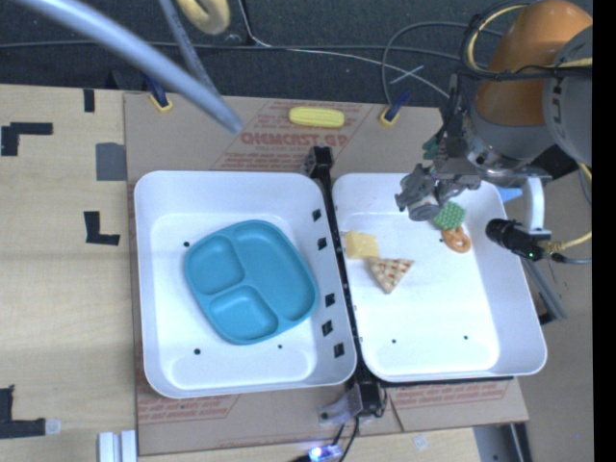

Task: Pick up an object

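This is a robotics lab or test cell, not a home. The surface [58,258] is pale wood marked with black tape pieces [96,227], and a printed cardboard sheet [279,138] lies on it under two shallow white bins [159,354] set side by side. Loose cables [414,61] trail over a dark backdrop behind. A grey industrial arm with an orange band [534,37] reaches in from the right, and toy food pieces and a blue divided plate [250,279] serve as test props.
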`<state>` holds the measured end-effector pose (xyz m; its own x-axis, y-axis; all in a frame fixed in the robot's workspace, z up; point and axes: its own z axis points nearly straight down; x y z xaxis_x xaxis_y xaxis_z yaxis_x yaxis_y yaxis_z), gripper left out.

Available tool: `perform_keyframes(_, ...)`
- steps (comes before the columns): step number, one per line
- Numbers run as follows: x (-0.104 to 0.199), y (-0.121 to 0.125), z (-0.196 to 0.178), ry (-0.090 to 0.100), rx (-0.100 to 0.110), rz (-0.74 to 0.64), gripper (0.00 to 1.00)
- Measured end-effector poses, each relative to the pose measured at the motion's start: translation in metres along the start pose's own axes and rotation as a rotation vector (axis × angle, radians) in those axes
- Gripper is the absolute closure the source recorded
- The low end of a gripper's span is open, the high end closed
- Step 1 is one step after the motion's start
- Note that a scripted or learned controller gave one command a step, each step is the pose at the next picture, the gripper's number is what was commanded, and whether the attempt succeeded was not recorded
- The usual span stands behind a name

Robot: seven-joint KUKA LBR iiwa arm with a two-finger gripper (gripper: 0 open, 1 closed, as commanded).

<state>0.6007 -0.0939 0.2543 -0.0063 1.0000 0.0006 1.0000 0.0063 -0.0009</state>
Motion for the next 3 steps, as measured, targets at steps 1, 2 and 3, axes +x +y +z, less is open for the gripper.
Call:
perform_keyframes(1, 0.053, 0.001, 0.015, -0.001, 0.001, 0.002, 1.00)
perform_keyframes(2, 0.109, 0.014, 0.011, 0.001, 0.000, -0.001, 1.00)
perform_keyframes(3, 0.152, 0.021, 0.014, 0.000, 0.001, 0.001, 1.00)
